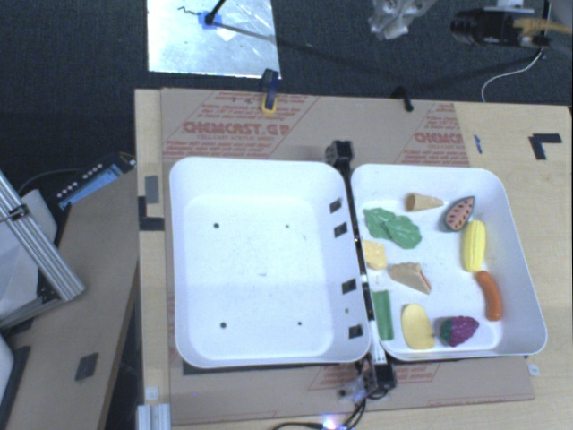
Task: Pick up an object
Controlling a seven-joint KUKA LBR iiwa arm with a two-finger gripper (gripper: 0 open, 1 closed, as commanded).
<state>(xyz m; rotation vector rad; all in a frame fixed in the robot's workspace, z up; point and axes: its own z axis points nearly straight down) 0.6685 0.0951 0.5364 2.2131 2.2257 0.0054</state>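
The left bin [260, 258] touches the right bin [515, 267], which holds toy foods [394, 228].

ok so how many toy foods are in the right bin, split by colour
In the right bin:
green: 2, the lettuce leaf and the green stick
yellow: 3, the corn, the cheese cube and the yellow oval
tan: 2, the cone and the sandwich wedge
orange: 1, the sausage
red: 1, the watermelon slice
purple: 1, the grapes
total: 10
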